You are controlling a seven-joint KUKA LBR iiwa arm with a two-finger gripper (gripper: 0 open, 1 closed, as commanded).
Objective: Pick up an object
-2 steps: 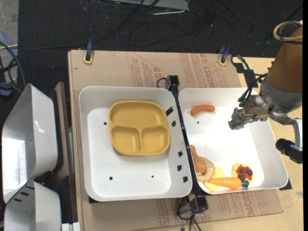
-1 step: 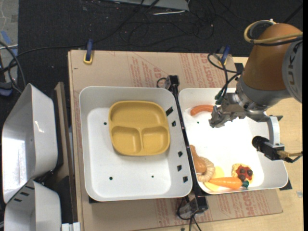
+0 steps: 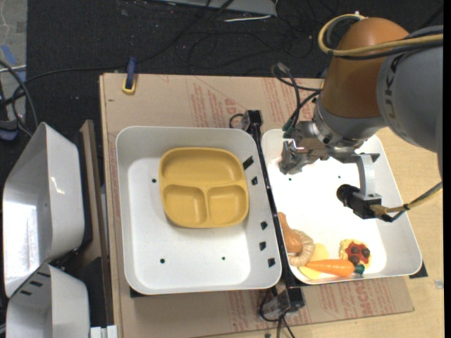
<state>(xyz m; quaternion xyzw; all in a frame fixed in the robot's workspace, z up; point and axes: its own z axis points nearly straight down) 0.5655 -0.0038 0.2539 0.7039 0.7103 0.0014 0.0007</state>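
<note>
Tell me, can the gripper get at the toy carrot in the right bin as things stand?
Probably yes. The carrot lies uncovered near the right bin's front edge, and the gripper hangs over the same bin's far end, though other toy food crowds beside it.

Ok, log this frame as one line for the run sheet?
gripper: over right bin upper left, nothing seen held | toy food: right bin's near edge | yellow tray: left bin

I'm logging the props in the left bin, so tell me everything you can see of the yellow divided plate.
The yellow divided plate is a rounded-square tray that looks like matte plastic, with three compartments: one wide section across the far side and two smaller ones nearer the camera. It lies flat and upright on the floor of the left bin, toward the far side. Nothing lies in it and nothing else touches it.
</note>
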